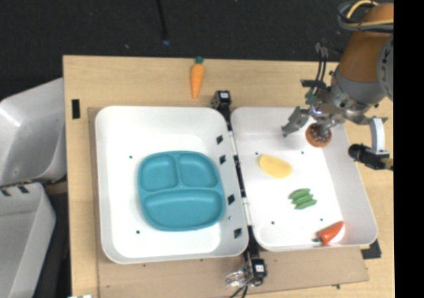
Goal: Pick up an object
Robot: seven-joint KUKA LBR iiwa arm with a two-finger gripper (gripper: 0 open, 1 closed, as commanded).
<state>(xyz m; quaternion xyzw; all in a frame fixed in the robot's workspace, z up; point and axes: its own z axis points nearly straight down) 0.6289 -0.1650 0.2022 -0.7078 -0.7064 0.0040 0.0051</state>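
Observation:
My gripper (306, 128) hangs over the far right part of the right bin (344, 187), below the grey wrist with the orange band. It looks open: one grey finger (291, 126) points down-left, apart from a small brown round object (318, 136) just to its right. I cannot tell whether the gripper touches the brown object. In the same bin lie a yellow oval piece (274, 166) near the middle, green pea pods (302, 198) below it, and a red-orange pepper (330, 232) in the near right corner.
The left bin (112, 157) holds a blue divided plate (180, 191). An orange carrot (197, 77) lies on the wooden bench (132, 78) behind the bins. Black clips (221, 99) sit along the seam between the bins.

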